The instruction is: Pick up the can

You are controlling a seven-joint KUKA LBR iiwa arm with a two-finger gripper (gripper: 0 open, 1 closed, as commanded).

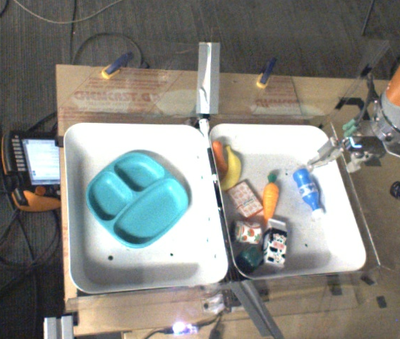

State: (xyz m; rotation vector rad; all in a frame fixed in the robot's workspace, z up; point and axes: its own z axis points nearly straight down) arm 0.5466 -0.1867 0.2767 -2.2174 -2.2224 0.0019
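Since the claw [329, 154] hangs at the 3 o'clock rim of the right bin [341, 256], whatever it goes for lies inward and toward the front from it. Whether it is apart or together cannot be told at this slant, but nothing shows clamped in it. Just beside its tip, at about 7 o'clock, lies a blue bottle [307, 188], its long axis running from 11 to 5. Next out, at 8 o'clock, is a carrot [270, 196], lying nearly 12 to 6. Beyond the carrot, between 7 and 8 o'clock from the claw, sits what I take for the can [250, 232], a short thing with a red and white label. It lies near the front of the bin, touching or nearly touching a cow-spotted carton [276, 248] at its 4 o'clock and a pink box [245, 198] at its 12. Its long axis is too small to read. By my reckoning the reach must pass over bottle and carrot, and the crowding is the risk. Farther still, a banana [231, 167] rests against the dividing wall, and a blue tray [137, 198] lies in the left bin [80, 260].
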